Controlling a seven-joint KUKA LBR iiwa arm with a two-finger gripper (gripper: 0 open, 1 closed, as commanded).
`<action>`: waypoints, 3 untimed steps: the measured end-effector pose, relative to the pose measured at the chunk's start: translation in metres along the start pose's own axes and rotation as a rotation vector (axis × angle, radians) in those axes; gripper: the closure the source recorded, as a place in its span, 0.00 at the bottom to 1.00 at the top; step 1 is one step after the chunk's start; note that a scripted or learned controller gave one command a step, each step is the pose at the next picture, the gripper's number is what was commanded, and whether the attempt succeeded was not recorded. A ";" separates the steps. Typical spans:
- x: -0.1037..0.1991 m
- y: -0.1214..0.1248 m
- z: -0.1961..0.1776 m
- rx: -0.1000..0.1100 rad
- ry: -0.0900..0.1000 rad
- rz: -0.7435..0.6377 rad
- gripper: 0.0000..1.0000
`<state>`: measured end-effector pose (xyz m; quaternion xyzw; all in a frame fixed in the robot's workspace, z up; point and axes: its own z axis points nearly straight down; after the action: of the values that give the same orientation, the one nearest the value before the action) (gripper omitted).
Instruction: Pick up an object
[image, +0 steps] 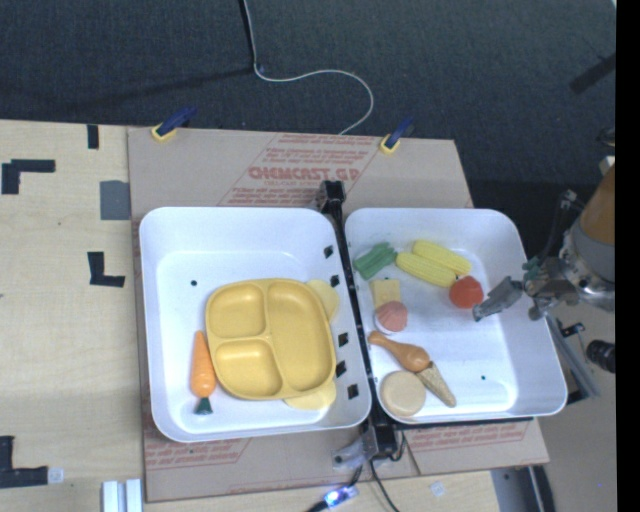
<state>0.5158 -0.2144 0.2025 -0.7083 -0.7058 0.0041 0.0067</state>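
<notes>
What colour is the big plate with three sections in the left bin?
Yellow. The divided plate shows clearly in the camera view, lying in the left bin.

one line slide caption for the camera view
Gripper beside a tomato in the right bin; yellow tray in the left.

Light wooden bench (60, 330) bearing black angular markings at the left. A sheet of brown cardboard (300, 170) with red printed lettering lay flat on the bench, fastened along its far edge by two yellow-and-blue clamps (172, 123). Two shallow white bins rested side by side on the cardboard, the left bin (165, 235) and the right bin (500, 235) touching along their inner walls, where black clips (331, 194) joined them. A white cable (320, 75) looped over the dark floor beyond the bench's far edge.
</notes>
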 end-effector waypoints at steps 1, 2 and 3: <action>0.001 0.003 -0.008 -0.014 -0.004 -0.004 0.00; -0.002 0.011 0.040 -0.011 -0.003 -0.005 0.00; 0.003 0.002 0.099 -0.008 -0.002 -0.005 0.00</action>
<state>0.5166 -0.2107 0.1038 -0.7066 -0.7076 0.0018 0.0033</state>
